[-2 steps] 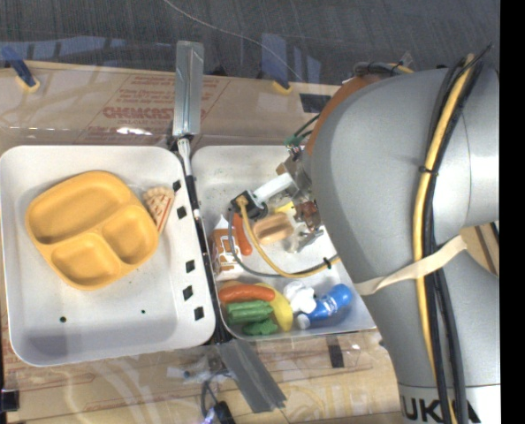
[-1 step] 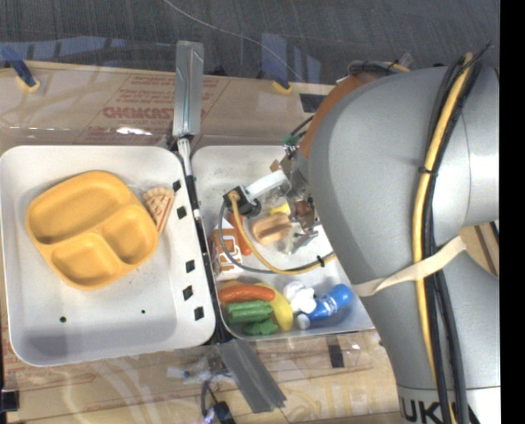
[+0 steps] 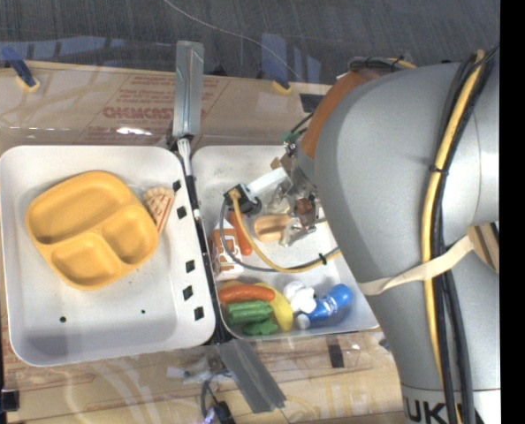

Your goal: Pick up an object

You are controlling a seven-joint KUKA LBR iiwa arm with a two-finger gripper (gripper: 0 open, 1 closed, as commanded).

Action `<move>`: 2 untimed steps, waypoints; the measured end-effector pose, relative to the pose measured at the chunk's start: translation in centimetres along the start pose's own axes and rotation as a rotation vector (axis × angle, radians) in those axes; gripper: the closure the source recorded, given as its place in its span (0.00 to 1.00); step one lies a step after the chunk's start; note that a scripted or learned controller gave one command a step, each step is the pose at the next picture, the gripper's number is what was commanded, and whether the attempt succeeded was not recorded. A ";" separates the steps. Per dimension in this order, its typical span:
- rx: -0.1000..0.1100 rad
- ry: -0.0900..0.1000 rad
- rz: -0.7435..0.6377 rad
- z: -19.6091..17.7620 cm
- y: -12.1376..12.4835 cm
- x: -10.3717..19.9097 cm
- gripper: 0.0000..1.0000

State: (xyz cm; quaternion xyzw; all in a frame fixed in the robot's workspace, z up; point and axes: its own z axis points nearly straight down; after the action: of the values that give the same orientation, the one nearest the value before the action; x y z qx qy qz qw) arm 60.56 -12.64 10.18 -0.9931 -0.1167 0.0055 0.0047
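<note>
My gripper (image 3: 296,217) hangs low over the middle of the right bin (image 3: 211,168), under the big grey arm with its orange band. A tan bun-like piece (image 3: 268,228) lies right beside the gripper's left side, touching or nearly touching it. An orange item (image 3: 232,239) lies further left by the bin's wall. Along the bin's front sit a red pepper (image 3: 241,292), a green vegetable (image 3: 250,311), a yellow fruit (image 3: 282,309), a white piece (image 3: 300,297) and a blue bottle (image 3: 331,304). The arm hides the bin's right part.
The left bin (image 3: 33,325) holds a yellow divided plate (image 3: 91,229) and a tan waffle-like piece (image 3: 159,205) at its right wall. A yellow cable (image 3: 261,253) loops from the gripper over the right bin. A metal divider (image 3: 188,87) stands between the bins.
</note>
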 end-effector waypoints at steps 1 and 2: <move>-0.008 0.010 -0.007 -2.0 -0.2 3.9 1.00; -0.009 0.011 0.026 -4.7 -1.6 3.9 1.00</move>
State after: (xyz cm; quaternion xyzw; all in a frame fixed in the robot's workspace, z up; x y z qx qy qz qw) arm 63.99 -10.25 14.88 -0.9946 -0.1038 -0.0005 0.0010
